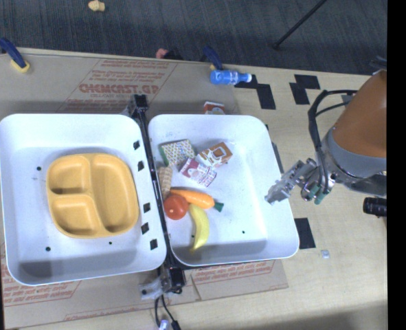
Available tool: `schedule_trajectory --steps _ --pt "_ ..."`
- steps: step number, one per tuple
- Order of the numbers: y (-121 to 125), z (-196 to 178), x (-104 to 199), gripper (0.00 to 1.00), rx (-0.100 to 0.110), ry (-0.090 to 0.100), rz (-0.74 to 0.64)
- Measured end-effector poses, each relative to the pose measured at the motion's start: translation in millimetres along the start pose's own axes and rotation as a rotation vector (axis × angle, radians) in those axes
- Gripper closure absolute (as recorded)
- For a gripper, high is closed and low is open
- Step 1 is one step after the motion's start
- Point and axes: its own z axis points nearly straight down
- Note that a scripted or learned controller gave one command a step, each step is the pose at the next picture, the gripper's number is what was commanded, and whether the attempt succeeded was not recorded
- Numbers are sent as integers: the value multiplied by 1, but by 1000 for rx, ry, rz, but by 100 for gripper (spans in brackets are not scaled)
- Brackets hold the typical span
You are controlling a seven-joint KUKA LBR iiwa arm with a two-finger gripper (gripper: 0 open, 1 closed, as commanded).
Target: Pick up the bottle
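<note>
This looks like a robot lab, not a home. A flat bench (326, 280) is covered with brown cardboard (120, 81) that has red print on it. Blue clamps (14, 55) pinch the cardboard at 11 o'clock and 12 o'clock. Two white bins (10, 184) sit side by side, joined by black clips (139, 103). Black tape squares (306, 82) mark the bench at 1 o'clock. A big grey and orange robot arm (361, 136) with cables comes in at 3 o'clock. The food in the bins looks like toys (199, 225). Dark carpet (189, 12) lies past the bench.
</note>
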Motion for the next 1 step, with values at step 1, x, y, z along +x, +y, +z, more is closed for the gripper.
schedule_trajectory --steps 1 --pt "0 -3 0 100 -1 -4 -78"
